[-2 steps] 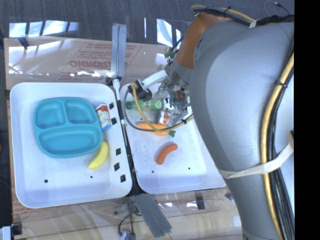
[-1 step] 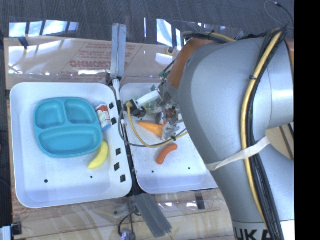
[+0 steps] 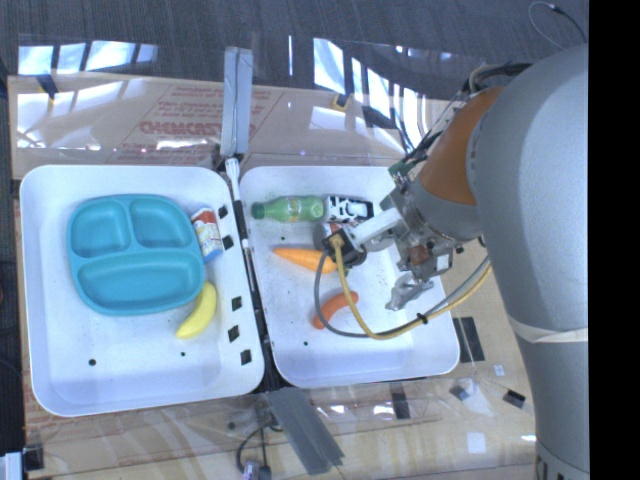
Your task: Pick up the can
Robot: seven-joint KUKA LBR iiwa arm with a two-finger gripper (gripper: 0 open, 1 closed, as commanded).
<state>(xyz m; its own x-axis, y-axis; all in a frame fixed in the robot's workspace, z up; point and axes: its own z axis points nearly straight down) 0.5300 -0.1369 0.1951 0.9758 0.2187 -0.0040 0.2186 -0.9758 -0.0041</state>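
Near the right wall of the left bin point(image 3: 120, 368), just beside the blue plate point(image 3: 130, 253), sits the can point(image 3: 207, 233), small, with a red and white label. I judge it light and stiff, but its round side may be slippery, so the hold should go across its middle, away from plate and wall. The gripper point(image 3: 408, 290) hangs over the right bin point(image 3: 400, 353), well apart from the can; whether it is open or closed I cannot tell.

Dark grey carpet point(image 3: 300, 3) beyond pale wood bench point(image 3: 130, 436); bright reflections point(image 3: 90, 58) on clear panel point(image 3: 130, 118).
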